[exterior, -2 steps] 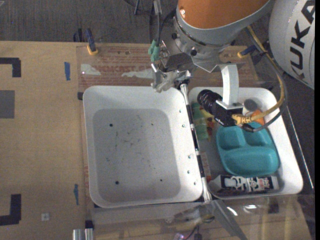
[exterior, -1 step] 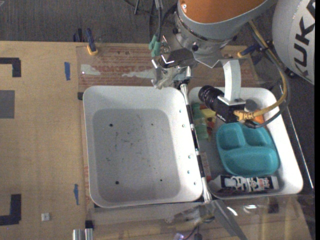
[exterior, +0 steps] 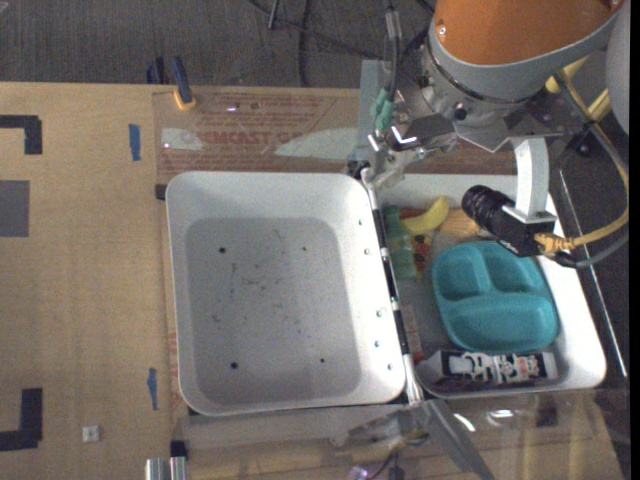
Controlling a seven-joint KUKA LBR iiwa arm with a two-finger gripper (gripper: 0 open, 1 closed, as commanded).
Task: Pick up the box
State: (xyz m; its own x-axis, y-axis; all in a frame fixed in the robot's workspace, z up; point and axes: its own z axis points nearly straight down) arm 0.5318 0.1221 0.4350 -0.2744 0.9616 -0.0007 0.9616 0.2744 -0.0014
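We judge the box (exterior: 499, 366), flat along the right bin's (exterior: 590, 353) near edge, light and stiff, best pinched across its narrow sides; claw (exterior: 385, 163) state we cannot tell.

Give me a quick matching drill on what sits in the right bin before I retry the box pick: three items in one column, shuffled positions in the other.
Items:
1. teal tray
2. black and white box
3. yellow banana

Places in the right bin:
A. along the near edge, lying flat
B. far end, close below the arm
C. middle of the bin

Pairs: 1-C, 2-A, 3-B
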